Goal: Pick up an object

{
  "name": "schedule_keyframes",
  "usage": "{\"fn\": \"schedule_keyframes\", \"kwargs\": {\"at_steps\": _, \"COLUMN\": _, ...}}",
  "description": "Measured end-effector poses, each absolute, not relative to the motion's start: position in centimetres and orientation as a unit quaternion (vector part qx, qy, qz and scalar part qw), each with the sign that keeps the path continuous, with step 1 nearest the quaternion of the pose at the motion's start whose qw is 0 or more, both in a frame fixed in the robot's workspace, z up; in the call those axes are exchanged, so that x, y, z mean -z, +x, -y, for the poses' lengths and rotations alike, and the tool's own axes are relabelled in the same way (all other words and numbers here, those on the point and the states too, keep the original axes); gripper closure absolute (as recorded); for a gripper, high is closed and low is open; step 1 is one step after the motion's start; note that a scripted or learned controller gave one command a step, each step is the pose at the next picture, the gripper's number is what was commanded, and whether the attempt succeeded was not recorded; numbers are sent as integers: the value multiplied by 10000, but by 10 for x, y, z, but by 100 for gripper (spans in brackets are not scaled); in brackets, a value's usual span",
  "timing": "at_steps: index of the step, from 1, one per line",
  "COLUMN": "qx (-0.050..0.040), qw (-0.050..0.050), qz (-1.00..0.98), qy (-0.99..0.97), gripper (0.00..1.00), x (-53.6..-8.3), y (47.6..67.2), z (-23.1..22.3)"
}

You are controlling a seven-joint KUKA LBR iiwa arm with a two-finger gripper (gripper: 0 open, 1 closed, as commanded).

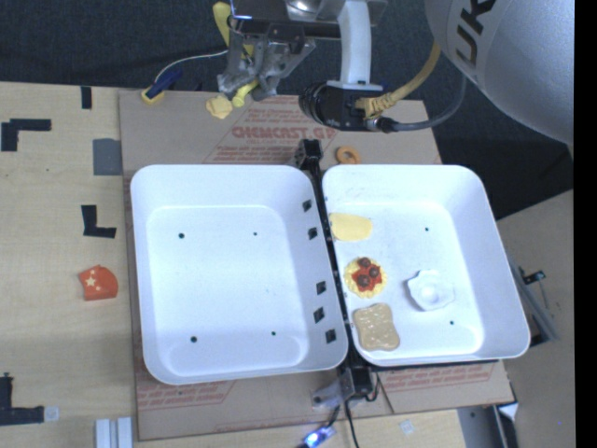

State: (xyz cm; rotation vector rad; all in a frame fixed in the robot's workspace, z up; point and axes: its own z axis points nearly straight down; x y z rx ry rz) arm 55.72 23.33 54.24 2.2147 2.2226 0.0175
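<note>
Looming at upper right, the grey arm (504, 35) dwarfs two white bins (224, 180) on the surface; the right one holds four small food pieces — tan slab (376, 327), white lump (429, 290), pizza round (365, 275), yellow piece (351, 227). Upper centre, the end effector (252, 75) hangs, fingers together on nothing.

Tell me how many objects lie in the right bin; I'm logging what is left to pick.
4, along the right bin's left half: a yellow piece uppermost, a small pizza below it, a tan toast slice lowest, a white piece mid-bin.
</note>
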Motion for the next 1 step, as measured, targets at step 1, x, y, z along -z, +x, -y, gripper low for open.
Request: {"fn": "schedule_keyframes", "kwargs": {"at_steps": 1, "qx": 30, "qw": -20, "qz": -7088, "qy": 7054, "gripper": 100, "x": -501, "y": 480, "z": -234}}
